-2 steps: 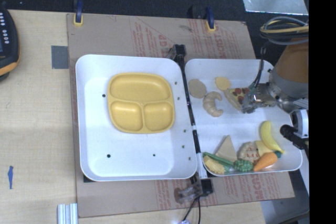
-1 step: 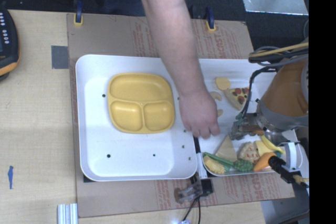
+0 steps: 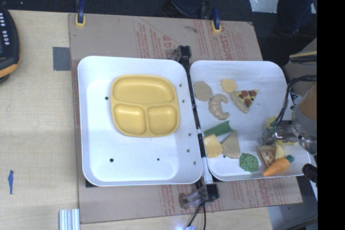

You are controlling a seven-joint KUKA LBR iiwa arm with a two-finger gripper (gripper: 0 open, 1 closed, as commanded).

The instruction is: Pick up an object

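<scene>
White and shallow, two bins sit side by side on a brown cardboard sheet [image 3: 161, 35] that lies on the tabletop [image 3: 32, 116].

The left bin [image 3: 97, 164] holds a yellow plate [image 3: 144, 104] with three parts: one wide part at the back and two small ones at the front.

The right bin [image 3: 269, 70] holds toy food. Near its back left lies a round tan cookie [image 3: 202, 90]. Just beside it, to the right, is a small pale chip [image 3: 228, 85]. A curved roll [image 3: 219, 106] lies in front of those two. A pizza slice [image 3: 245, 98] with red dots lies to the right of the roll. Nearer the front, a green stick [image 3: 218, 129] leans against the bin's left side. A yellow ridged piece [image 3: 212, 145] lies just in front of it, touching a tan wedge [image 3: 232, 144]. A bumpy green ball [image 3: 248, 162] sits by the front wall. To its right lie a brown slice [image 3: 267, 155] and an orange carrot [image 3: 277, 166] with a green tip.

The robot arm comes in from the right. Its hand [image 3: 276, 134] is low over the right side of this bin, just behind the brown slice and the carrot. A bit of yellow shows by the hand. I cannot tell if the hand is spread or pressed together, or if it is pinching anything.

Two yellow clamps [image 3: 80, 19] pin the cardboard at its back edge. A dark gadget [image 3: 8, 40] with buttons lies at the far left of the tabletop.
</scene>
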